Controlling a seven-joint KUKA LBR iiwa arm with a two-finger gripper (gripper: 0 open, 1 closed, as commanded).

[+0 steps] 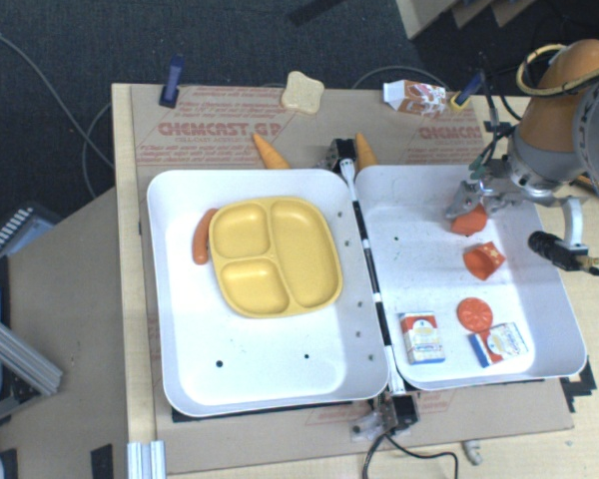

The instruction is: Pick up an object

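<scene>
The arm reaches in from the right, and its gripper (476, 200) hangs low over the far part of the right bin (419, 193), directly above a small red-orange piece (469, 223). How wide the jaws stand I cannot tell (the wrist hides them from above), nor whether they touch the piece. In the same bin lie a red block (483, 259), a red disc (474, 314), a small carton (422, 337) and a white packet (501, 343). The left bin (170, 267) holds a yellow divided plate (275, 255) with a sausage (202, 236) just beside it.
</scene>
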